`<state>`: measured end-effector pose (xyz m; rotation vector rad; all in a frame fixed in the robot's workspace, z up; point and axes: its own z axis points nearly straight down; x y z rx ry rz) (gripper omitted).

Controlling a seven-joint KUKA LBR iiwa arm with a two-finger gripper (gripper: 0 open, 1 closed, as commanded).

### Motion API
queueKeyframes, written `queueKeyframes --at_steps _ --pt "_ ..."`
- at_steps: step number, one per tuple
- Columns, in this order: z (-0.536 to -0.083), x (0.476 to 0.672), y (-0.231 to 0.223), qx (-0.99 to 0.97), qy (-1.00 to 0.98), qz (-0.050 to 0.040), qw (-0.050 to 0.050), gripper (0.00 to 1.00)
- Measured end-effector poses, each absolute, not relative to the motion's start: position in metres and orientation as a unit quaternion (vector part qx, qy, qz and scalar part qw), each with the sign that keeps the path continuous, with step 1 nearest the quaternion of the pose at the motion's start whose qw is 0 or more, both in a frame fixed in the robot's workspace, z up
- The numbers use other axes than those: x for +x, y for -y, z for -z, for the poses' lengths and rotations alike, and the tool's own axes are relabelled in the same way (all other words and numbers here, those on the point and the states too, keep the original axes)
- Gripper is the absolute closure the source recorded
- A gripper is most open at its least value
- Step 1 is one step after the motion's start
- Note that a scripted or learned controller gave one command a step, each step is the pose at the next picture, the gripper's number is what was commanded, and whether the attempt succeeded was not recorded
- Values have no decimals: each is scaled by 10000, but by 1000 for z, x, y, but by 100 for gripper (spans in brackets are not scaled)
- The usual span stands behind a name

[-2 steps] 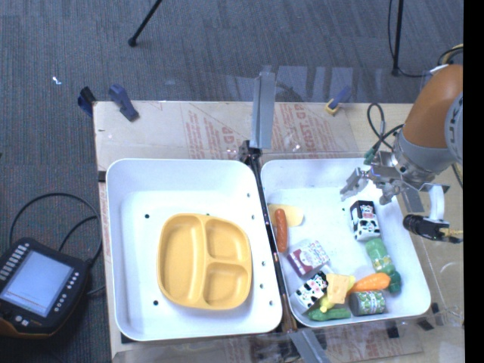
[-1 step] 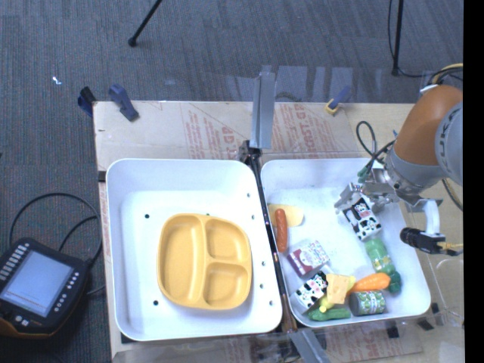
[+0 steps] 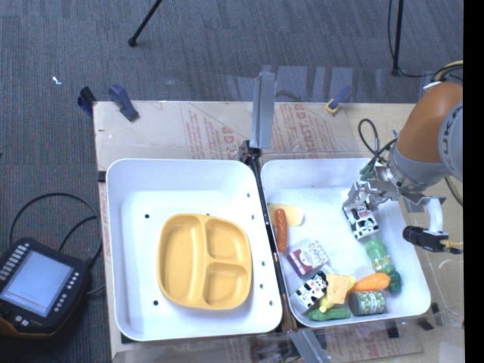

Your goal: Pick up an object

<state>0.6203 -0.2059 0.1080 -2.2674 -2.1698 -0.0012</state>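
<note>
White-and-black cow-print carton [image 3: 364,223] sits under the tool [image 3: 361,203]; can't tell its state, so center before lifting.

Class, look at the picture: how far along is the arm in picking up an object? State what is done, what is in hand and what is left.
Done: the gripper has reached the right bin. In hand: it sits right over the cow-patterned carton, but a grasp cannot be confirmed. Left: lifting it; the carrot, sausage and yellow tray lie untouched.
</note>
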Motion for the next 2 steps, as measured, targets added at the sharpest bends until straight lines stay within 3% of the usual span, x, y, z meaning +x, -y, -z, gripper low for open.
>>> queueKeyframes --at_steps 1,2 --pt "-209 601 140 -6097 7927 -1 9 100" --pt "-260 618 148 -6820 7314 -5 10 100"
